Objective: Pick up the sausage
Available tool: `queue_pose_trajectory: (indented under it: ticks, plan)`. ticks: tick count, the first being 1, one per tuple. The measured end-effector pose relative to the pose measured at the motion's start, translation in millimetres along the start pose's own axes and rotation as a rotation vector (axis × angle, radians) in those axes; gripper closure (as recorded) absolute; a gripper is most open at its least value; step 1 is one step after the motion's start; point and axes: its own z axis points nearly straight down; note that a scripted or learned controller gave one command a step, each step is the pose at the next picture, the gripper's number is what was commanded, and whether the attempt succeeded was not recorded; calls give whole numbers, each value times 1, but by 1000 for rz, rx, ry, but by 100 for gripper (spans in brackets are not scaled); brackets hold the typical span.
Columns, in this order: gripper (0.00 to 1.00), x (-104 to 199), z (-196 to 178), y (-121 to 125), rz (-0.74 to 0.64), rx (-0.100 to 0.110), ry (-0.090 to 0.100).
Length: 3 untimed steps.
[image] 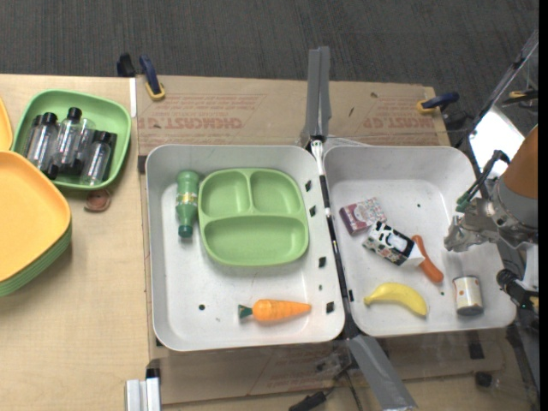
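Observation:
The sausage (427, 259) is a short orange-red stick lying at a slant in the right bin (402, 165), just right of a black-and-white carton (389, 243). My gripper (457, 235) hangs over the right side of that bin. It is a little to the right of the sausage and slightly farther back, apart from it. Nothing shows in its grasp. The grey arm with its orange band enters from the right edge.
The right bin also holds a pink packet (362, 214), a banana (396, 299) and a small can (467, 294) close under the arm. In the left bin (163, 255) lie a green divided plate (253, 216), a green bottle (186, 202) and a carrot (276, 311).

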Motion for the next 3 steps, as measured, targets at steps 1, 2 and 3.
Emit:
queue_pose_trajectory:
  ticks: [1,2,3]
  plan:
    - [100,19,12,55,192,-2,-1]
    - [100,37,11,122,374,-2,0]
    - [100,38,2,122,370,-1,-3]
